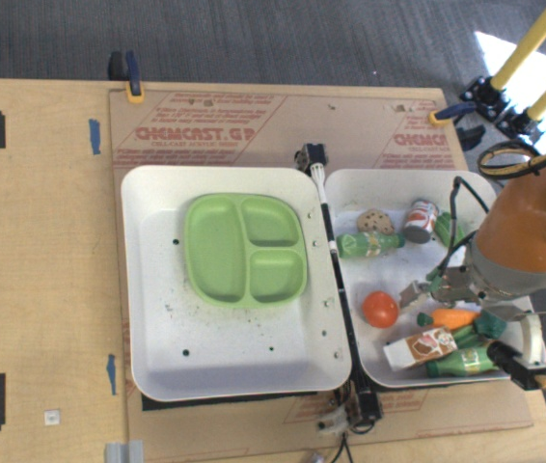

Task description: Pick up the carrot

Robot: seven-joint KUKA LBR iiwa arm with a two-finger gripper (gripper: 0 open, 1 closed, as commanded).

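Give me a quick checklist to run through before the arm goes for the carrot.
1. Carrot in view in the right bin: ok.
2. Gripper close above the carrot: ok.
3. Fingers open or shut: cannot tell.
4. Carrot free of neighbours: not ok, a carton and a green bottle lie right beside it.
5. Tomato clear of the carrot: ok.
6. Carrot held: not ok.

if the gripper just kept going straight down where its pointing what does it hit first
Most likely the carrot. The gripper points down into the right bin, with the carrot lying just under it. The tomato sits off to the side. Depth is hard to judge from this slanted view.
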